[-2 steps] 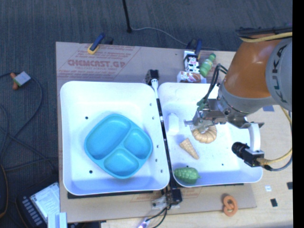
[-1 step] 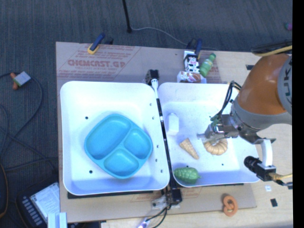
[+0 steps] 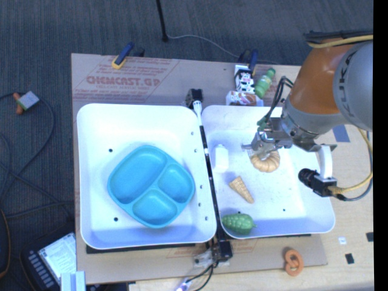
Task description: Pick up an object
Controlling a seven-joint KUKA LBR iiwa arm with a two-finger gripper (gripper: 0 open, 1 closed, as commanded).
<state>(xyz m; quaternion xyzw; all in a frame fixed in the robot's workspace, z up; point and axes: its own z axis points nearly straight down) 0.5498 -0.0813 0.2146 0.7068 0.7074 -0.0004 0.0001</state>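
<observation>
In the right bin point(image 3: 303, 214) lie a tan ring-shaped pastry toy point(image 3: 267, 162), a waffle cone point(image 3: 241, 188), a green bumpy fruit point(image 3: 237, 223) at the front edge and a small white block point(image 3: 220, 158) by the left wall. My gripper point(image 3: 263, 145) hangs directly over the pastry toy, touching or nearly touching its top. The grey wrist with its orange band point(image 3: 324, 83) hides the back right of this bin.
A blue divided plate point(image 3: 151, 185) lies in the left bin point(image 3: 97, 132). Behind the right bin stand a small green bottle point(image 3: 263, 82) and a packet point(image 3: 244, 90). An orange ring point(image 3: 293, 260) lies on the board in front.
</observation>
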